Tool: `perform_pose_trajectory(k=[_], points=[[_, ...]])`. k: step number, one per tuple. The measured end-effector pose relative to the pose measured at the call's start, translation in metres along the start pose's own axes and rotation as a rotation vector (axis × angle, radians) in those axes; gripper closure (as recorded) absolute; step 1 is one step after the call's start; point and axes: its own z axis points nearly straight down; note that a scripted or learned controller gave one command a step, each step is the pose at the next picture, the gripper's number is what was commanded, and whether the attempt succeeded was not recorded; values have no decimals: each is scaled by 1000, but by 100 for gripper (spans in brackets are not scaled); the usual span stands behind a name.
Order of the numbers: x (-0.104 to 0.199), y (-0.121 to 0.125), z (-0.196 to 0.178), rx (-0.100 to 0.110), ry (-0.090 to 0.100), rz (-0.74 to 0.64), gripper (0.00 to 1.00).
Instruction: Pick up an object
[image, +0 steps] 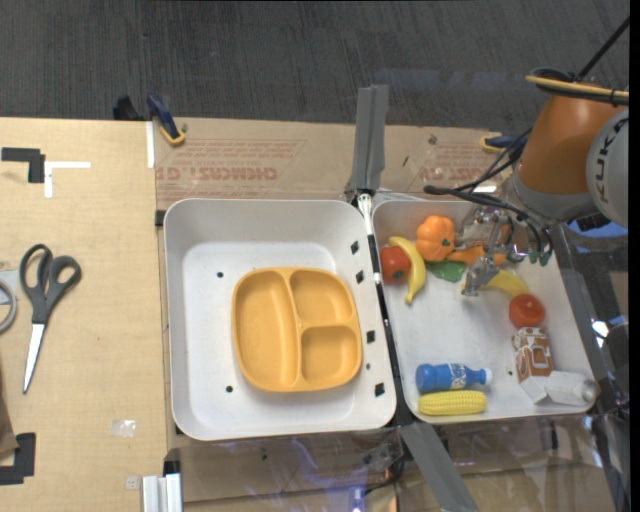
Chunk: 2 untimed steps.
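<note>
My gripper (480, 270) hangs low over the upper part of the right bin (480, 335), under the orange wrist band. It sits among toy foods: an orange pumpkin (435, 238) and a carrot-like piece (462, 256) just to its left, and a yellow piece (507, 283) just to its right. A banana (411, 270) and a red tomato (393, 263) lie further left by the bin wall. I see nothing clearly lifted by the gripper.
Lower in the right bin lie a second red tomato (526, 310), a small carton (533, 352), a white object (566, 388), a blue bottle (450, 377) and a corn cob (451, 403). The left bin (190, 300) holds a yellow divided plate (297, 328). Scissors (42, 300) lie on the bench, far left.
</note>
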Motion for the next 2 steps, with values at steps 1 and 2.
perform_pose_trajectory(k=[1,2], points=[[4,16,1,0,2,161,0],[11,60,2,5,4,328,0]])
